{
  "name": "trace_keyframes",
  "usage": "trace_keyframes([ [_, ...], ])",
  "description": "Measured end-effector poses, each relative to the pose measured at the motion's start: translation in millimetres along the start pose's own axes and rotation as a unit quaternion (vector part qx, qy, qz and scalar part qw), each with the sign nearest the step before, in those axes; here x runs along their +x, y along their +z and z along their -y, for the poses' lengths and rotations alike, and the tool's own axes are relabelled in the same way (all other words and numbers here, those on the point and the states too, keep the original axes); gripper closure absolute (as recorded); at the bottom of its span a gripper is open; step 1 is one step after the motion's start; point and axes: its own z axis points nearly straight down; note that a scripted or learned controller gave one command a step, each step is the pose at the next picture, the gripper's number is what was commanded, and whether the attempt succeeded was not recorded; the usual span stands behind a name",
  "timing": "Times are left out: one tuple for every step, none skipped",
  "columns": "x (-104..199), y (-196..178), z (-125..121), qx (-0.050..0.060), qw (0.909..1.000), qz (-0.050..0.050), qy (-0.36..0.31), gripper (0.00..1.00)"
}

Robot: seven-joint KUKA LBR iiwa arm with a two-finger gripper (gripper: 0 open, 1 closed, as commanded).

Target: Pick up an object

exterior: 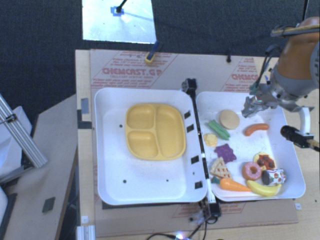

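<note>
- The right bin (295, 176) is crowded along its near edge — banana (262, 188), doughnut (250, 170) and carrot (234, 185) lie touching, so a grab there may catch two or none.
- The gripper (251, 105) hovers over the bin's far part, near the round biscuit (229, 119); I cannot tell its state.
- The sausage (256, 129) lies alone — but it may roll aside.

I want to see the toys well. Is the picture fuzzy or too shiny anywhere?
In the camera view, the right bin is bright and washed out, the small toy food such as the banana looks soft and slightly fuzzy, and the gripper is blurry.
</note>
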Motion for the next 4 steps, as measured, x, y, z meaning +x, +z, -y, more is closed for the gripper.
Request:
trace_keyframes([
  [52.2, 6.6, -15.8, 0.0, 1.0, 0.0, 0.0, 1.0],
  [100.4, -8.5, -38.2, -0.001, 1.0, 0.0, 0.0, 1.0],
  [127.7, -18.8, -34.5, 0.0, 1.0, 0.0, 0.001, 1.0],
  [128.1, 2.4, -35.9, 0.001, 1.0, 0.001, 0.002, 1.0],
])
